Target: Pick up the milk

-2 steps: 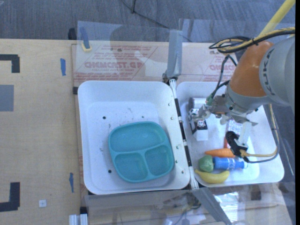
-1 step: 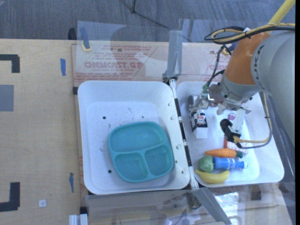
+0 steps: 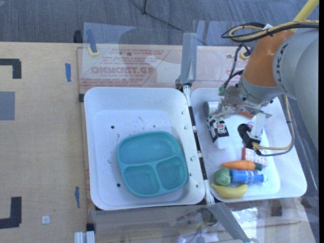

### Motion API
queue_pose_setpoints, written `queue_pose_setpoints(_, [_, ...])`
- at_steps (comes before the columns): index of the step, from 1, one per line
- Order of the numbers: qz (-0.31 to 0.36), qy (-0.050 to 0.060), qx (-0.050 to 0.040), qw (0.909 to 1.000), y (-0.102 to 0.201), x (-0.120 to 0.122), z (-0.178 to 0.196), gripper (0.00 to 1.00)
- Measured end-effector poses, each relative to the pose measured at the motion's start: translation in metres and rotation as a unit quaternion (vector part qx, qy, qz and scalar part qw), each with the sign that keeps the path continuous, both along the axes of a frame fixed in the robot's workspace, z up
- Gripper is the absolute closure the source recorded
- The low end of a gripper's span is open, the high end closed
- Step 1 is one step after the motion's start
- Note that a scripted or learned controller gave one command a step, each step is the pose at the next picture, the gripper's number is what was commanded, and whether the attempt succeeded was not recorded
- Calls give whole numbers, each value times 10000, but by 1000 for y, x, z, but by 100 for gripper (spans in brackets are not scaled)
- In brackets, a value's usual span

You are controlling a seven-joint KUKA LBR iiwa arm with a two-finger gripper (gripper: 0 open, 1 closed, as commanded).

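1. Task item: the milk (image 3: 220,131) is a small white carton with black and red print. It lies in the right bin (image 3: 296,184), in its far-left part, close to the wall shared with the left bin (image 3: 96,103).
2. Governing relation: the fingers (image 3: 221,116) sit below the orange-banded wrist, at the carton's far end. In this view the carton extends from them toward the near side of the bin, and its far end meets or passes under them. Contact cannot be confirmed.
3. Axis: the carton's long axis runs roughly far to near, leaning slightly toward the view's right at the near end. It appears to lie flat rather than stand upright.
4. State of the fingers: it cannot be told whether they are released or clenched, since the wrist assembly covers their tips. No grasp on the milk is recorded.
5. Judgement: any closure would need to span the carton's short side, so the approach looks almost aligned and needs little sideways travel.
6. Right bin, near end, well apart from the milk: a carrot (image 3: 238,164), a blue bottle (image 3: 247,176), a green round item (image 3: 221,176) and a banana (image 3: 230,190), bunched closely together.
7. Left bin: a teal divided plate (image 3: 151,163) with three compartments, resting on the bin floor.
8. Both bins stand side by side on the worktop (image 3: 40,135).
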State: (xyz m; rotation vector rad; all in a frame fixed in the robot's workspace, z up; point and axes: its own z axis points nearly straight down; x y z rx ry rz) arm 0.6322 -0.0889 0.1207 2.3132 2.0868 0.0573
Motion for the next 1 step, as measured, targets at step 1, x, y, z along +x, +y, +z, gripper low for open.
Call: queue_pose_setpoints(1, [-973, 231, -10, 9950, -42, -10, 37, 100])
